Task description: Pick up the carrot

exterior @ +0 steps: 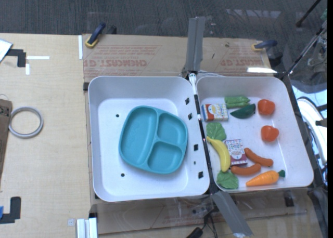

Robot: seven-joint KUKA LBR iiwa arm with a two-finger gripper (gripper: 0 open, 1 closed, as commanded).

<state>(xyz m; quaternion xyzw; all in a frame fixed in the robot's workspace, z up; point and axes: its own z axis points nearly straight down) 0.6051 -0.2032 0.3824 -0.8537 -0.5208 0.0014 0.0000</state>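
Observation:
The carrot (265,178), orange with a small green top at its right end, lies near the front right corner of the right bin (298,128). It rests just in front of two brown sausages (252,163).
The right bin also holds a banana (220,151), green leaves (216,130), two small cartons (215,111), two red tomatoes (266,107) and green peppers (238,105). A teal divided plate (153,139) lies in the left bin (96,143). A tape roll (23,122) sits on the bench at far left.

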